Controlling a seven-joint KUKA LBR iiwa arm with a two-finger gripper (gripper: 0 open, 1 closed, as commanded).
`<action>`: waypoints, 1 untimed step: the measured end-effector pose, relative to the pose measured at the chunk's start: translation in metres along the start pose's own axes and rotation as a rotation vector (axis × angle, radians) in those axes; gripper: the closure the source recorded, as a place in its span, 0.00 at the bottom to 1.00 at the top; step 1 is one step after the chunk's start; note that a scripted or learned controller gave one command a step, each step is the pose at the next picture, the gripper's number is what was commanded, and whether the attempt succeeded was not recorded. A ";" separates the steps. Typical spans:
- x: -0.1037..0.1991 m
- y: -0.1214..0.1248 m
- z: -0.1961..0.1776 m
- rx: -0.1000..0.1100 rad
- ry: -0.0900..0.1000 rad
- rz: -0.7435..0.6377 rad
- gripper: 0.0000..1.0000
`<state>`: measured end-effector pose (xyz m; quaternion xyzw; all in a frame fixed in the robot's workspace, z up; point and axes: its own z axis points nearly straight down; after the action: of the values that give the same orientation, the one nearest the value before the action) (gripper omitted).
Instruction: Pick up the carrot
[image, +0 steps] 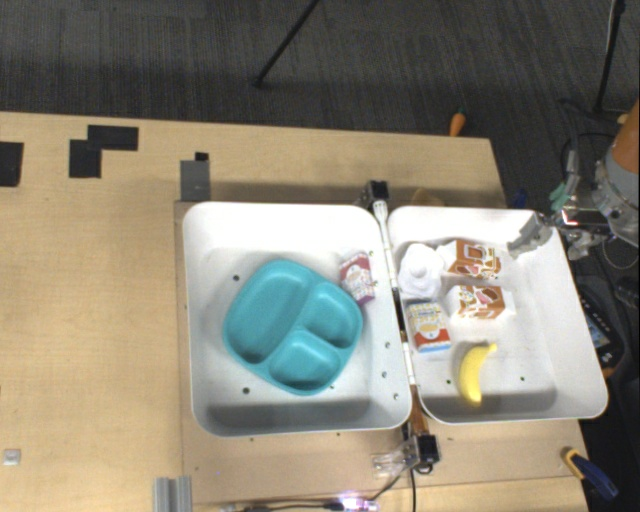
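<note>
The arm (610, 185) runs off the right edge, so most of its body is cut away, and the gripper (528, 238) over the right bin's (570, 330) far corner is too small to read. The packets' (473, 262) print is too small to make out. An orange tip (457, 124) past the bench's far edge is too tiny to identify.

Teal divided plate (293, 325) in left bin (205, 300) (banana (472, 371) in right bin (570, 340)).

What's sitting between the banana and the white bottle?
A small carton lies between the banana and the bottle, seen in the camera view.
</note>
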<state>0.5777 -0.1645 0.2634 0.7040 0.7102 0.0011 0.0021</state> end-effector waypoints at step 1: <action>0.031 -0.066 0.168 -0.002 0.000 0.157 0.00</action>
<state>0.5117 -0.1339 0.0956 0.7575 0.6528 0.0019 0.0025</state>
